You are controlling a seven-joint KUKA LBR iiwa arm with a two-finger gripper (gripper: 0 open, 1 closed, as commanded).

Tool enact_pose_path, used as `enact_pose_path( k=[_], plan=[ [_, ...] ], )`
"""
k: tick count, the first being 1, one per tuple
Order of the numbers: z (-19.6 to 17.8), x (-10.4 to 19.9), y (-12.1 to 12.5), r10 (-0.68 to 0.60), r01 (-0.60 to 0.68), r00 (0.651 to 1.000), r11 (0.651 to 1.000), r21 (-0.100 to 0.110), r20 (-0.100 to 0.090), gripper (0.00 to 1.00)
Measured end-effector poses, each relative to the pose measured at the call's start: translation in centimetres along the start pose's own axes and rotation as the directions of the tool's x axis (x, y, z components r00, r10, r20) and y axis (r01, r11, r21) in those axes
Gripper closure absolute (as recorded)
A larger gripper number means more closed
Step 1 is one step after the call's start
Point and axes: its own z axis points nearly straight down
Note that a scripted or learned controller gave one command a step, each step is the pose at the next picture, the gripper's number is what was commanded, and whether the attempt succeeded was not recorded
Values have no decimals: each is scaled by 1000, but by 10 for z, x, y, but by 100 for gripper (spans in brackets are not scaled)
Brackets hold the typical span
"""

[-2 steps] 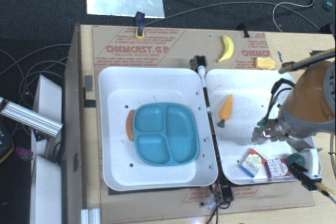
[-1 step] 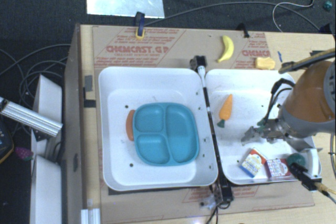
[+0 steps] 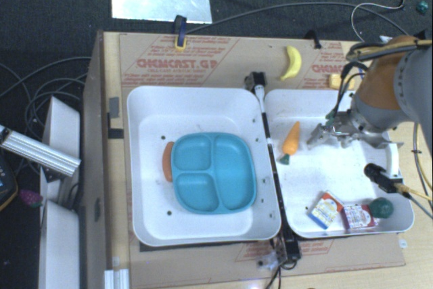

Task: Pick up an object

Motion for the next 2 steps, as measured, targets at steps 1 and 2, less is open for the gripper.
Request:
enact_pose_path(
  k=[1, 2],
  plan=[
    [14, 7, -42, 2, -2, 1000, 1000, 3, -1, 0],
    [11, -21, 49, -1, 1, 1000, 1000, -1, 1, 0]
  ],
)
